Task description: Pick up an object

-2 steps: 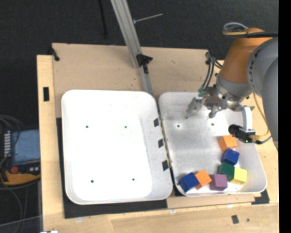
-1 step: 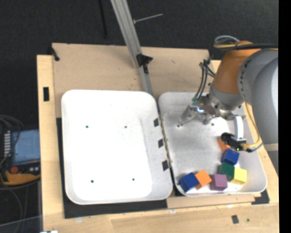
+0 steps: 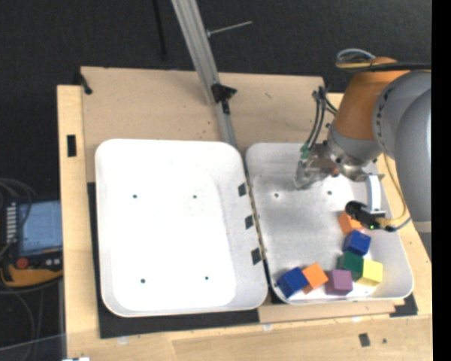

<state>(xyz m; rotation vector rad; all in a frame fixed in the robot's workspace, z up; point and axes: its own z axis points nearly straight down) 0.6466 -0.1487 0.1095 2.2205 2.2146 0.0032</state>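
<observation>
Hand: you see it low over the far part of the right bin, near that bin's back wall, with the grey arm and its orange band coming in from the right. You cannot tell from this slanted view whether it is spread or closed; nothing shows between its tips.

Blocks: your candidates all sit in the near right corner of the right bin. Along the near wall run a blue block, an orange block and a purple block, touching or just beside one another. Up the right side stand a yellow block, a green block, a second blue block and a small orange piece.

Direction: every block lies toward you and to the right of the hand, well apart from it. Bare bin floor lies between.

Nearest pick: the small orange piece and the second blue block are closest to the hand, I judge, but they crowd the right wall and the dark cable fitting.

Easier pick: the blue block at the row's left end has open floor on its left side, so you would likely get a cleaner grip there.

Left bin: white, beside the right one on the desk; it plays no part in the reach.

Risk: the blocks touch, so closing on one may nudge its neighbour.
</observation>
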